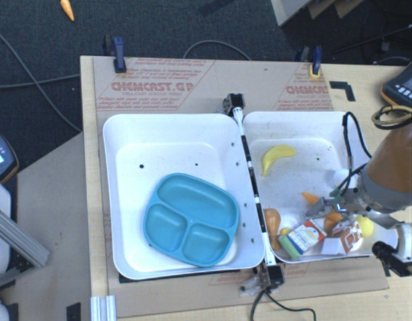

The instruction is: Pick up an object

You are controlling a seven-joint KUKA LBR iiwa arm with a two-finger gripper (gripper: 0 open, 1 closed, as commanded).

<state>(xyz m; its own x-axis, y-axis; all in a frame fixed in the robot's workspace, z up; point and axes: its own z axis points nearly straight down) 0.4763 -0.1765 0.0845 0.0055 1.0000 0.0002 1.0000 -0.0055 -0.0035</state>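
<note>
Reaching into the right bin (296,122) from the right edge, wrist bent down over the heap of toy food at the near right corner.

Showing only the orange band and grey wrist of the arm (392,172), cut off at the frame edge; gripper (334,208) lost among the clutter, so cannot tell whether spread or pinching anything. Lying apart near the bin's far left: a yellow banana (277,157). Crowding under the wrist: a small carton (301,238), an orange carrot-like piece (311,197), a brown pear-shaped item (271,219), other bits too jumbled to name. Resting in the left bin (126,146): a blue divided tray (190,218).
</note>
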